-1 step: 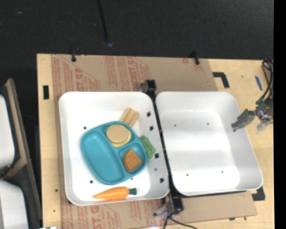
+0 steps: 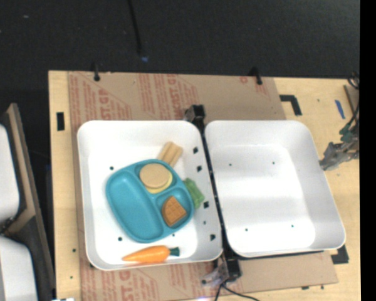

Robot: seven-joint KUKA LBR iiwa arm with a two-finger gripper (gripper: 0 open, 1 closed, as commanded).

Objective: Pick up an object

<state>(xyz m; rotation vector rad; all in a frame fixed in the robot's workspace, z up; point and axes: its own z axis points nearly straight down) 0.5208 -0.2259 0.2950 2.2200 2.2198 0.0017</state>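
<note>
Candidate objects all lie in the left bin (image 2: 88, 168): a blue divided tray (image 2: 128, 209) carrying a round tan disc (image 2: 156, 176) and a brown waffle-like piece (image 2: 174, 211), a tan wooden block (image 2: 171, 152) touching the tray's far edge, a green item (image 2: 195, 193) at the tray's right side, and an orange carrot (image 2: 149, 254) near the front wall, its long axis running left to right. The right bin (image 2: 269, 187) lies between these and the pincer (image 2: 338, 150), which sits at the right edge of the worktop (image 2: 69, 99), outside both bins. Every object thus lies well to the pincer's left. Whether the pincer is released or clenched cannot be told; nothing is seen in its grasp. Arm pose is largely cut off
</note>
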